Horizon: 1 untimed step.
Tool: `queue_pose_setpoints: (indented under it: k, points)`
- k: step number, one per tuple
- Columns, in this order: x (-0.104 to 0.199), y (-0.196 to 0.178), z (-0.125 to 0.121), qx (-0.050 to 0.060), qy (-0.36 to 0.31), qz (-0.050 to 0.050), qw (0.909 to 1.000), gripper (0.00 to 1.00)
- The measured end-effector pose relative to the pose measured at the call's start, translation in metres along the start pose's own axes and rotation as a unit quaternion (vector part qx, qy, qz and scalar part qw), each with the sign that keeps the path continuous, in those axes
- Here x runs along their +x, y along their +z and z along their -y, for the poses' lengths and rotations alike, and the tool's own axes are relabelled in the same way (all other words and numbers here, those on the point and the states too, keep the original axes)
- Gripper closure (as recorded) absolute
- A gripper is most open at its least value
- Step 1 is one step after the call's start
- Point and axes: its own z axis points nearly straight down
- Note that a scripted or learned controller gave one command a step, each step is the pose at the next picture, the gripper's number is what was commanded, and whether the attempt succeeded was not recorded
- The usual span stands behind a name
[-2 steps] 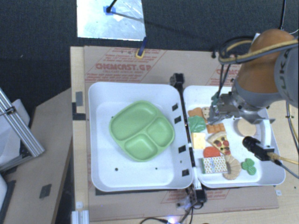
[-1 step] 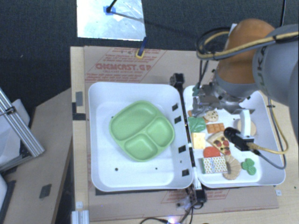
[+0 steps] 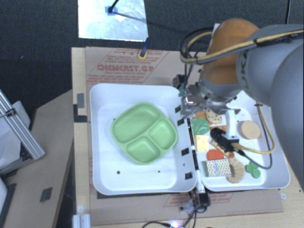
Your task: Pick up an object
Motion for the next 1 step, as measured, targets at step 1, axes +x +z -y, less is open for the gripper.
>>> queue_pose_setpoints:
  k: [1]
  points:
    - [0.0377, 0.0058, -0.0298, 0.0, 0.0, -0.001, 1.0, 1.0]
